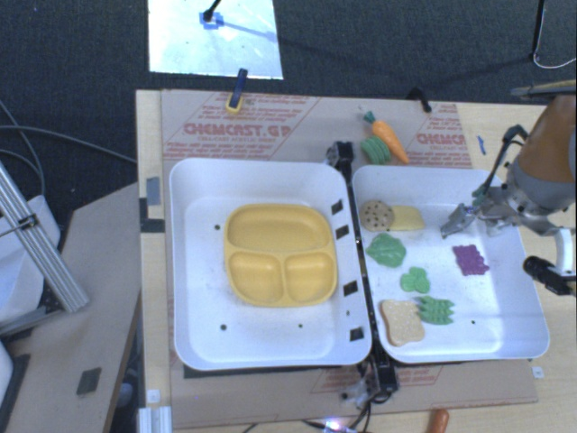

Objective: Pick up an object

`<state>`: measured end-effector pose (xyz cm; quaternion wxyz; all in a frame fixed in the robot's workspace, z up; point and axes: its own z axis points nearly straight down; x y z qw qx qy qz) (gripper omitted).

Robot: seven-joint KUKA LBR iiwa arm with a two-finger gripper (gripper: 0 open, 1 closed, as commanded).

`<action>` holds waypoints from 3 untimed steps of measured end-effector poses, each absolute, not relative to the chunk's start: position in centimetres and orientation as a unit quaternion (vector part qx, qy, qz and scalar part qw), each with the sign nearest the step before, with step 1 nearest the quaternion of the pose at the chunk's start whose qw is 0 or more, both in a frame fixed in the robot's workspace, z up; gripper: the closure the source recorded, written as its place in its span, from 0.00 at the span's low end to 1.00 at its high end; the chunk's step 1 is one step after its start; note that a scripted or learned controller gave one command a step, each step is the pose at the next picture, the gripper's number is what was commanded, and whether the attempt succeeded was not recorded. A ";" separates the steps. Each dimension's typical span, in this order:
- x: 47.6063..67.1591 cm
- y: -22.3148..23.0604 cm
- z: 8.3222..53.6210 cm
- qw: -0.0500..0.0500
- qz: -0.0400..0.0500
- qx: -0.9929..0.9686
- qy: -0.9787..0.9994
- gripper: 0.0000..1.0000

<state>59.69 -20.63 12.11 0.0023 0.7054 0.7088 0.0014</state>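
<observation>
The gripper (458, 221) is being held low over the upper part of the right bin (532, 327), at the right of the frame, with the grey arm and its orange band reaching in from that edge. Its fingers appear to be spread and released; nothing is being gripped between them. No single object is being named by the task, so any of the small things in the right bin can be taken. The purple piece (470, 260) is lying just below and right of the gripper, and the yellow block (406, 218) is lying to its left, touching the cookie (376, 213).

A miss is judged the main risk: these things are flat and low, so the fingers could be closed above one, or it could be pushed across the bin floor instead of being caught. A descent between the purple piece and the yellow block would be closing on bare plastic.

Lower in the bin, the green leaf (387, 250), the small green piece (415, 280), the toast slice (401, 322) and the green cluster (436, 310) touching it are being crowded together, so two could be nudged at once. The yellow divided plate (278, 253) is sitting in the left bin (194, 242). A carrot (389, 136) is lying on the desk (297, 124) above the bins, well apart from the gripper.
</observation>
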 end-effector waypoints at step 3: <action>56.5 -20.7 35.7 0.005 0.002 0.705 0.709 0.00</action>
